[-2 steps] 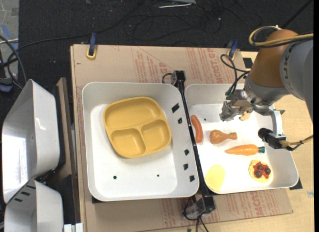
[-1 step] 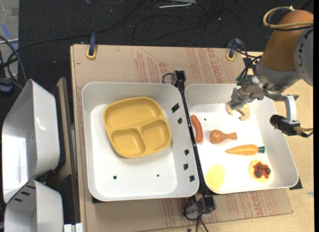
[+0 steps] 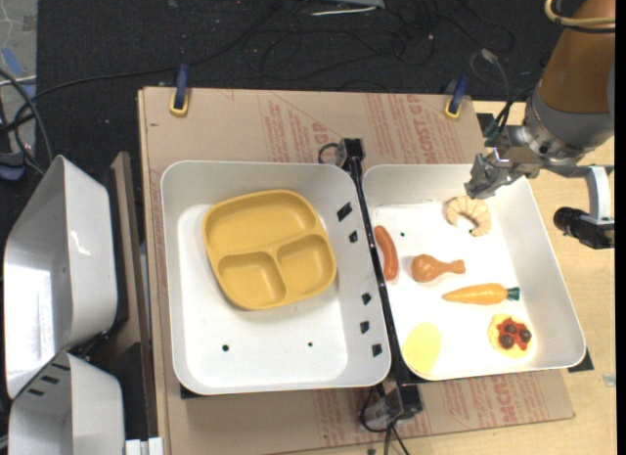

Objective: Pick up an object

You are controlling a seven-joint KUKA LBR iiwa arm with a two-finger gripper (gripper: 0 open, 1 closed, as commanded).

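Note:
The right bin (image 3: 548, 248) holds several toy foods: a pale croissant (image 3: 468, 213) at the back, a red sausage (image 3: 387, 251) on the left, a brown chicken drumstick (image 3: 435, 268), an orange carrot (image 3: 479, 295), a yellow disc (image 3: 423, 344) and a small berry tart (image 3: 511, 334). My gripper (image 3: 481, 186) hangs at the back of this bin, just above and right of the croissant, its tips close to it. Nothing shows between them.
The left bin (image 3: 186, 345) carries a yellow three-compartment plate (image 3: 269, 248). A black divider (image 3: 367, 267) runs between the bins. The arm's orange band (image 3: 579, 47) and grey wrist (image 3: 548, 140) reach in over the right bin's back right corner.

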